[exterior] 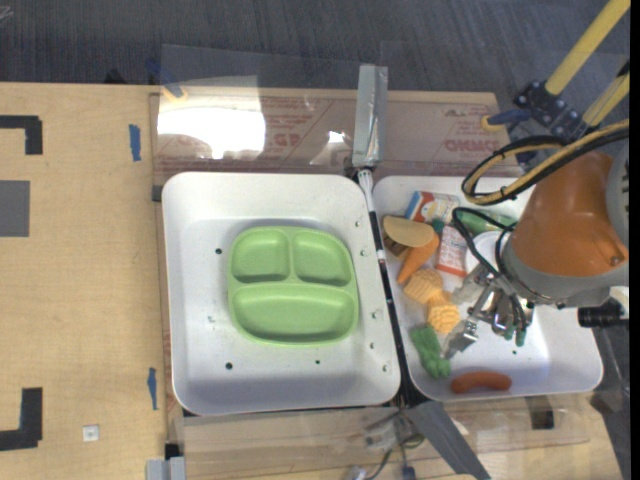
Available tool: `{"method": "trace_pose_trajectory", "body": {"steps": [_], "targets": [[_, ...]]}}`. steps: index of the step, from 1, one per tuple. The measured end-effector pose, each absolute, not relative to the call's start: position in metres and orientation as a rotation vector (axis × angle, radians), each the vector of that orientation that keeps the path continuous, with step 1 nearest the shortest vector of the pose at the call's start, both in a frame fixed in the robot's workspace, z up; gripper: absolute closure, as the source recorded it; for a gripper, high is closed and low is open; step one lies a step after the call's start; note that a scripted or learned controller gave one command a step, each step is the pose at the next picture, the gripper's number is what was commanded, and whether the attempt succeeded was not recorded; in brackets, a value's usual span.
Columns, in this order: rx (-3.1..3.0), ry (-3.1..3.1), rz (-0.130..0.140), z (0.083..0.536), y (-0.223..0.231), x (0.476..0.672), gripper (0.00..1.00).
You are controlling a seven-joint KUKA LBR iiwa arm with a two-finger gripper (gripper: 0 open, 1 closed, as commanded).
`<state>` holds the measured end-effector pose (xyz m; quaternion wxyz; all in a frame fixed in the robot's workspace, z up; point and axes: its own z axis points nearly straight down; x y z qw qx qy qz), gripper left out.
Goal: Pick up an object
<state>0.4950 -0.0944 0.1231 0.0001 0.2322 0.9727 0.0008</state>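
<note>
Red sausage (481,381) lies nearest; gripper (466,339) hovers, grip unclear; no writing legible

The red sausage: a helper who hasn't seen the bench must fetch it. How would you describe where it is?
Look in the right-hand white bin, at its near edge. The red sausage lies there flat, just right of the green toy. It is the one long, dark red piece, apart from the orange and yellow food above it.
</note>
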Motion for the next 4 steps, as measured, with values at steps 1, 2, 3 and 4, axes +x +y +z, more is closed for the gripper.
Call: {"method": "trace_pose_trajectory", "body": {"steps": [1,2,3,4], "targets": [[1.314,2.853,-0.001,0.096,-0.113,0.506,0.00],[1.522,2.746,0.005,0.185,-0.034,0.481,0.00],[1.707,2.637,-0.002,0.183,-0.047,0.480,0.00],[1.707,2.637,-0.002,0.183,-0.047,0.480,0.00]]}}
